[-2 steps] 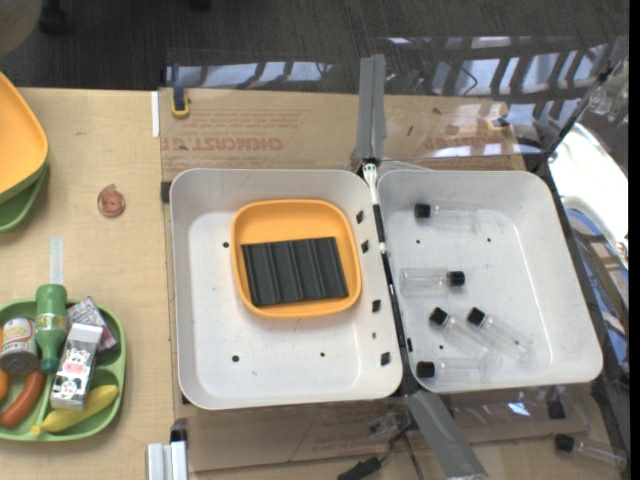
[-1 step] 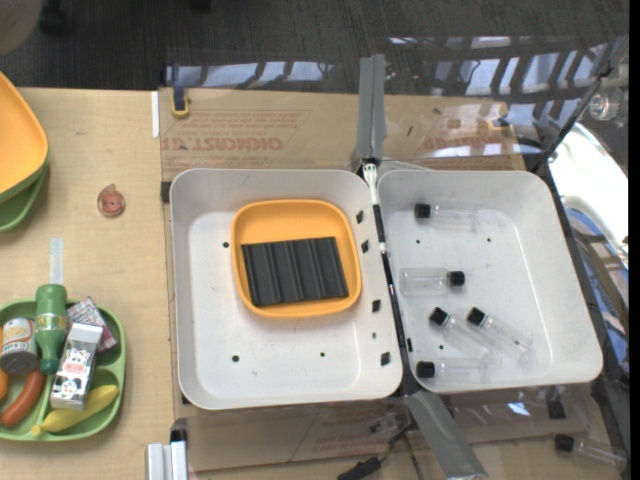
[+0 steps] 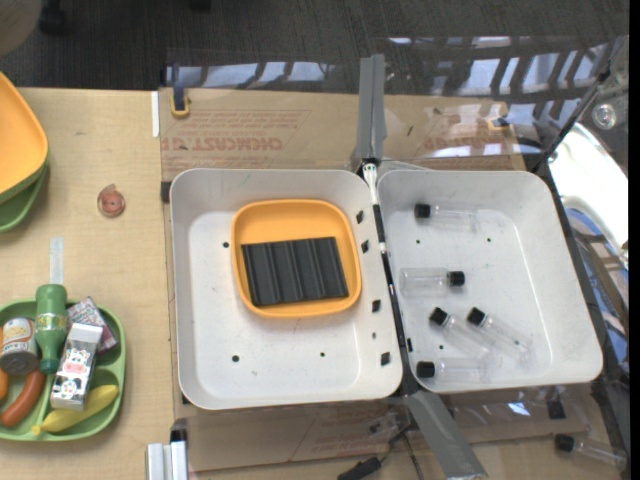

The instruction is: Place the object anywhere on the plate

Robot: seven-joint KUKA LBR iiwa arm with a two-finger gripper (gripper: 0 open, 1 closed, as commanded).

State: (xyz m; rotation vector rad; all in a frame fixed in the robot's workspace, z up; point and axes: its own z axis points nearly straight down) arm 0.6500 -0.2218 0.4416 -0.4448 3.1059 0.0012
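One fixed camera above the bench.
It looks down at a slant on two shallow white plastic bins point(image 3: 190, 298) side by side, framing both whole from moderately near.

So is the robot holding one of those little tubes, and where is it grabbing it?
No. All five clear tubes lie loose in the right bin.

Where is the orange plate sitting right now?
The orange plate lies in the left white bin, toward its upper middle, with a dark ridged pad on it; the clear black-capped tubes are in the right bin.
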